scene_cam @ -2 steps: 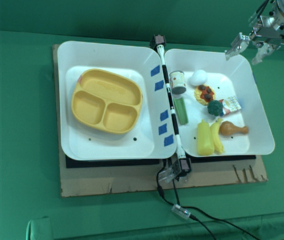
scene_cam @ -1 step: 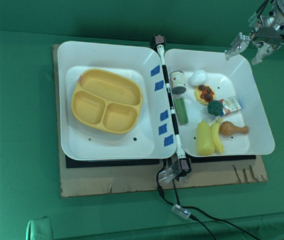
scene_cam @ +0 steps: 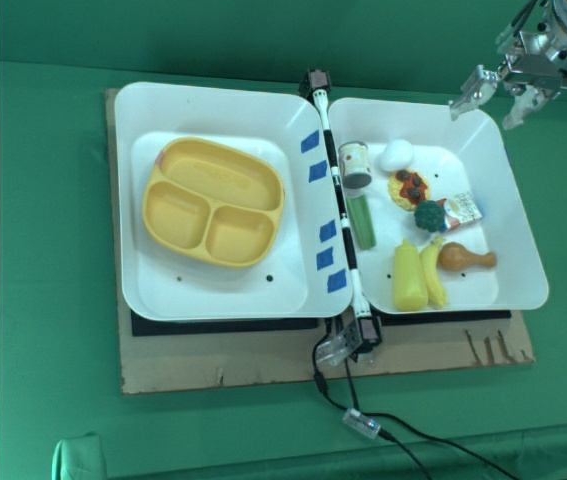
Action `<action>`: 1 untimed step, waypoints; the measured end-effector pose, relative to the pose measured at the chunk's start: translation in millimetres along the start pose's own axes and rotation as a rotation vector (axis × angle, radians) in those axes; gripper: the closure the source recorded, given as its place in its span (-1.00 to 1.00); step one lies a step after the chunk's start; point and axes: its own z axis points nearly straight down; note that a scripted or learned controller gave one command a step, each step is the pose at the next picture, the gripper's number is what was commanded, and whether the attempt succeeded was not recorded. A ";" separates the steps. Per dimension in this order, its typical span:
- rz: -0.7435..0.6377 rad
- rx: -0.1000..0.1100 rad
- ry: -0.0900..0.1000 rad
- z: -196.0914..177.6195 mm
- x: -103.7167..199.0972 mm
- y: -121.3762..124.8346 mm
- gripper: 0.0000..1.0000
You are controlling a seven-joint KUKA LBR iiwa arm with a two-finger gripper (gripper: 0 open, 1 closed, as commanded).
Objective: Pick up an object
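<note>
— Black cables (scene_cam: pixel 403 438) trail over the green desk (scene_cam: pixel 53 268) at the front edge, by a small clear plug. What's the biggest thing beyond them?

— Brown cardboard sheet (scene_cam: pixel 263 373), carrying two shallow white plastic bins. Left bin (scene_cam: pixel 138 118) holds a yellow three-compartment plastic tray (scene_cam: pixel 214 202), flat in the middle. Right bin (scene_cam: pixel 518 258) holds the toy food.

— Where exactly are the pieces?

— Green cucumber stick (scene_cam: pixel 363 221) lies along the divider side, a small printed can (scene_cam: pixel 355 164) on its side just above it. White egg (scene_cam: pixel 396 155) beside the can, a round pizza slice with red dots (scene_cam: pixel 409 188) below that. Broccoli floret (scene_cam: pixel 429 215) touches a small carton (scene_cam: pixel 461 210). Yellow squeeze bottle (scene_cam: pixel 409 276) and banana (scene_cam: pixel 433 273) lie side by side near the front wall, brown drumstick (scene_cam: pixel 466 259) just to their right.

— And the arm?

— Silver two-finger claw (scene_cam: pixel 492 100) hangs over the right bin's far right corner, fingers spread apart, nothing between them, well apart from the food.
</note>
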 end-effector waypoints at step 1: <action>-0.001 0.000 -0.001 84.8 25.3 -20.6 -1.00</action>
